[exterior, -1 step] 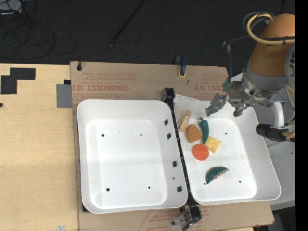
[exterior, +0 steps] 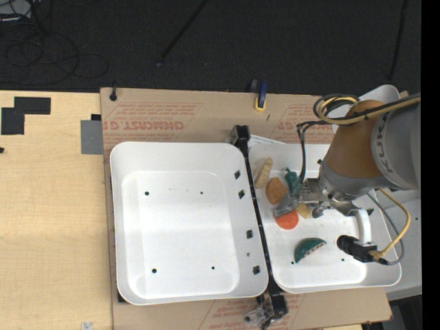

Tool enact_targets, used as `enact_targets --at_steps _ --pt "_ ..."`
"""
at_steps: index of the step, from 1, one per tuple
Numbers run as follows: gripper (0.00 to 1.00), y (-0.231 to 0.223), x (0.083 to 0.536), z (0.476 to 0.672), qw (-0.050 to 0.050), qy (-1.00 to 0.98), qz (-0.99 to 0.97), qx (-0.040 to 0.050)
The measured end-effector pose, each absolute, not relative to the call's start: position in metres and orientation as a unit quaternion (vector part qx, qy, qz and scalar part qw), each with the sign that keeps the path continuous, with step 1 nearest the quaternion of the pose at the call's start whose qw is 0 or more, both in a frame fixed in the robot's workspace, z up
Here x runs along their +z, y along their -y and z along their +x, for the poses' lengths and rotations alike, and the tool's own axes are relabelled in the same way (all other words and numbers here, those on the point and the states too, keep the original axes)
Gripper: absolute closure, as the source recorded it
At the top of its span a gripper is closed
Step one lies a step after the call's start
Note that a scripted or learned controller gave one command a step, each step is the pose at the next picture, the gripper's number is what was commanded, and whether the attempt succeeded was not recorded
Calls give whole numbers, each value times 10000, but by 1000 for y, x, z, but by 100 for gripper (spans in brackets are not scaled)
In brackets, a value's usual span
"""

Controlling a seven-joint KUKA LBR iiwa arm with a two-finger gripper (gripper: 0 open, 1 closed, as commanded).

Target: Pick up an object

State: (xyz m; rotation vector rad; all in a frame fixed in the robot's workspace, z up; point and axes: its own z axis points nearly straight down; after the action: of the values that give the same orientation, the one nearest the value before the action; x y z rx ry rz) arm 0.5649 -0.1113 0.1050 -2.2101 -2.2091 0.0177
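Observation:
My gripper point(exterior: 297, 203) reaches into the right bin point(exterior: 344, 275) from the right, low over its left half. Just under and left of it lies a small red object point(exterior: 287, 219). A brown rounded object point(exterior: 276, 190) sits right beside the gripper on its left, and a teal piece point(exterior: 292, 179) lies just above it. Further up against the bin's left wall rests a tan cylinder point(exterior: 263, 172). A dark green half-moon object point(exterior: 309, 247) lies apart, below the gripper. Nothing is visibly held.
The left bin point(exterior: 130, 184) stands beside the right one, with a black divider and clips point(exterior: 249, 205) between them. A blue clamp point(exterior: 260, 95) sits on the cardboard at the back edge. The arm's bulky wrist point(exterior: 364, 150) covers the right bin's upper right.

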Motion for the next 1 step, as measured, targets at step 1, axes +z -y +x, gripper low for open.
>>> enact_targets --at_steps 1 --pt "100 115 122 569 28 7044 -7098 18"
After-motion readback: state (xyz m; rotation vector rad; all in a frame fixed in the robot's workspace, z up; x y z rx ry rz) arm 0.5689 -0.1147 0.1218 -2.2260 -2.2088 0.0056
